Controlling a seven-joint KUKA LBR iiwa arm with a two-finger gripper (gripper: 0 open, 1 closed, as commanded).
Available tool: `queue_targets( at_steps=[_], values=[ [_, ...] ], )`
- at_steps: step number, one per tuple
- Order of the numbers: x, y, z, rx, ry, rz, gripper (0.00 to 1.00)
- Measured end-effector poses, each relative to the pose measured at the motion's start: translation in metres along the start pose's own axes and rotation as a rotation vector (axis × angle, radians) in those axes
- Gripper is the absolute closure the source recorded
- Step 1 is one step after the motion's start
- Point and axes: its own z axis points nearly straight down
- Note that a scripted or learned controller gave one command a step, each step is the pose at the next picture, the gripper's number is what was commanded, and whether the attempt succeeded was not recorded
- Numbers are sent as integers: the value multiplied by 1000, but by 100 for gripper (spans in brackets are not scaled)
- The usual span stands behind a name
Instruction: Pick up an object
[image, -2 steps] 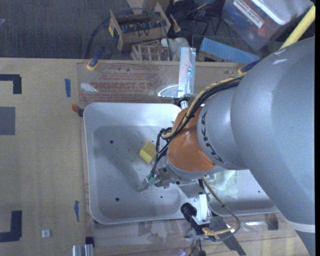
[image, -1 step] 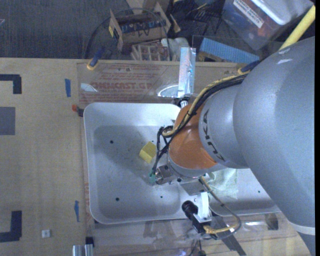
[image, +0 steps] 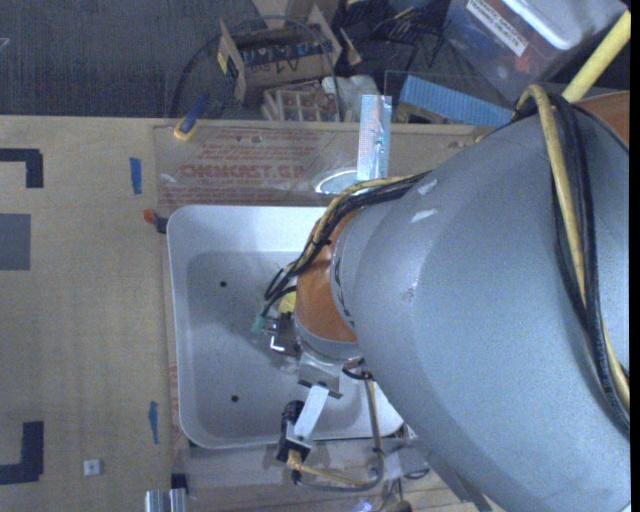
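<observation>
Grey arm (image: 480, 300) with orange band reaching in from the right over a shallow white bin (image: 200, 300), wrist low over the bin's right half, gripper hidden beneath it, grip state impossible to tell, no object to pick discernible.

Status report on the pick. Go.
Arm low over the white bin, covering most of it. Gripper end buried under the wrist, state unreadable. No object to pick seen on the bare bin floor. Cables trailing along the wrist.
</observation>
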Motion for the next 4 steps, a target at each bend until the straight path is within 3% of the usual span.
queue_targets(
  at_steps=[1, 2, 3, 4],
  values=[
    [12, -2, 0, -1, 0, 39, 100],
    [7, -2, -1, 4, 16, 107, 100],
    [14, -3, 0, 1, 0, -53, 100],
    [-18, 4, -1, 8, 15, 107, 100]
  ],
)
